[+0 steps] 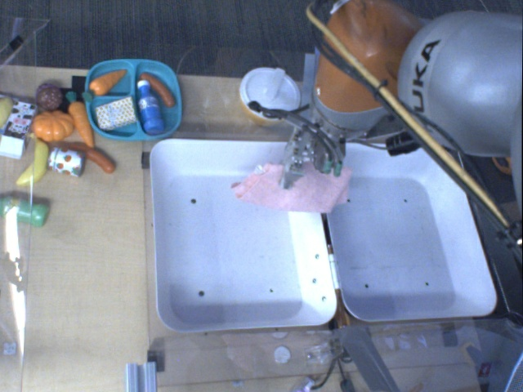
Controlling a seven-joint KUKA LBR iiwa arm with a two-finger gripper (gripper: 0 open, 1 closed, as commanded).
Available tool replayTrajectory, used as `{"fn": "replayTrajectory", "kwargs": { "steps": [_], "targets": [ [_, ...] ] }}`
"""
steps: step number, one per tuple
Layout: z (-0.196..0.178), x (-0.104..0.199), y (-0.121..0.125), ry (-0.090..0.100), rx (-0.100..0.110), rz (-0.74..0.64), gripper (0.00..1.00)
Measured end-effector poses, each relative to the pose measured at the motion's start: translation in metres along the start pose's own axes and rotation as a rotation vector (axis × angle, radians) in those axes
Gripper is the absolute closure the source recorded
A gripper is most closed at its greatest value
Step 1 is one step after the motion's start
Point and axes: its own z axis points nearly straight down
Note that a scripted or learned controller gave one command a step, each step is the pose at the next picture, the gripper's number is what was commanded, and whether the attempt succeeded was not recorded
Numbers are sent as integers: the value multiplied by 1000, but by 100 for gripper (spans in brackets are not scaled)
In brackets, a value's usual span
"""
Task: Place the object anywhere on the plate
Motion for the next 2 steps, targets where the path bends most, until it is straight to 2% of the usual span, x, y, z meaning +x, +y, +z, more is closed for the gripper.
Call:
{"fn": "replayTrajectory", "kwargs": {
  "steps": [1,2],
  "targets": [
    [1,23,46,0,0,-181,100],
    [1,23,46,-1,-1,-180,0]
  ]
}}
